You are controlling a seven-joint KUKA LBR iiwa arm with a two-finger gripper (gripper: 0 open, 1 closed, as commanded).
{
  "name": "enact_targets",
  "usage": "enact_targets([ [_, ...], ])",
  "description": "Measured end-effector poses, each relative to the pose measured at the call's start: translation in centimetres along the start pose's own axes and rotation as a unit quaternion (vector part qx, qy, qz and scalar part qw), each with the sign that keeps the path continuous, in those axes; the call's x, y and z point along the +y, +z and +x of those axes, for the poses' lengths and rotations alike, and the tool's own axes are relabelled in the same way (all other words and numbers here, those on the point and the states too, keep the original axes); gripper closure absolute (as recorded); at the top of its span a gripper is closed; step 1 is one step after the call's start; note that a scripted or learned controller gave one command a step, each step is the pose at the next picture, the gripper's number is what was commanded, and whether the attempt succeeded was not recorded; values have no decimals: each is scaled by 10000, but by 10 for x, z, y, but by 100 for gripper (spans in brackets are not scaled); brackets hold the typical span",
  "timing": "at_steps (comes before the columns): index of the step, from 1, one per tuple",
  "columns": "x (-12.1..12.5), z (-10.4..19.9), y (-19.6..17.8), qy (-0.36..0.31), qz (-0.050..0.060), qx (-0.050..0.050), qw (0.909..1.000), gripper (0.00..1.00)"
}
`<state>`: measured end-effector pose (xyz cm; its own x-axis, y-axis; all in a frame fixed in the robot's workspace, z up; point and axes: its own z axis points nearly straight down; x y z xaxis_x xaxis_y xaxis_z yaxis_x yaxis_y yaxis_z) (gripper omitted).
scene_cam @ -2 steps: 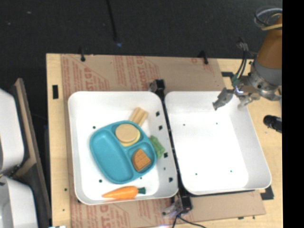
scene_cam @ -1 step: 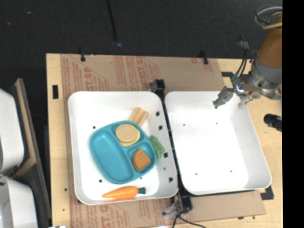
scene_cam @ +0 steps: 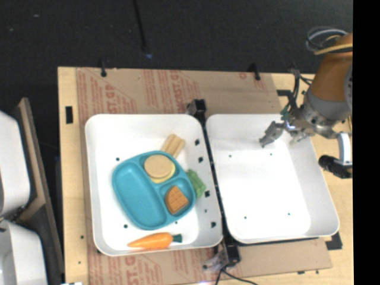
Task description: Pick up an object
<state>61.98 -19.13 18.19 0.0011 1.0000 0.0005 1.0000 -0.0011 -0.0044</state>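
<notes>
Under me is the bench [scene_cam: 178, 88], a tan board with red printing, and on it sit 2 shallow white bins side by side. The left bin [scene_cam: 104, 141] holds everything there is to pick from; the right bin [scene_cam: 297, 212] is the one I am over. My arm [scene_cam: 331, 82] reaches in from the right, grey with its orange band above the wrist, crossing the far right corner of the right bin. In the left bin the biggest thing is a blue divided tray [scene_cam: 136, 198], lying tilted toward the middle of the bin. A round tan cookie [scene_cam: 160, 167] rests in the tray's upper compartment, and a brown waffle-like piece [scene_cam: 176, 199] sits in its smaller right compartment. A carrot [scene_cam: 155, 240] lies on the bin floor near the front edge, just below the tray, with its green tip pointing right. A pale wooden block [scene_cam: 173, 144] sticks out from behind the tray's far edge, and a small green piece [scene_cam: 197, 184] lies against the tray's right side. My gripper [scene_cam: 274, 132] hangs above the far part of the right bin, well apart from all those things, and I cannot tell how far it is open; nothing shows in its grasp.
</notes>
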Motion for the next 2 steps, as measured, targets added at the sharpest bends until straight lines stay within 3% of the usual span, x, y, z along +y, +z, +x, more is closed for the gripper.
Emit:
enact_targets([
  [1, -6, -7, 59, 0, 0, 0, 10000, 0],
  [2, -6, -7, 82, -2, -16, -4, 10000, 0],
])
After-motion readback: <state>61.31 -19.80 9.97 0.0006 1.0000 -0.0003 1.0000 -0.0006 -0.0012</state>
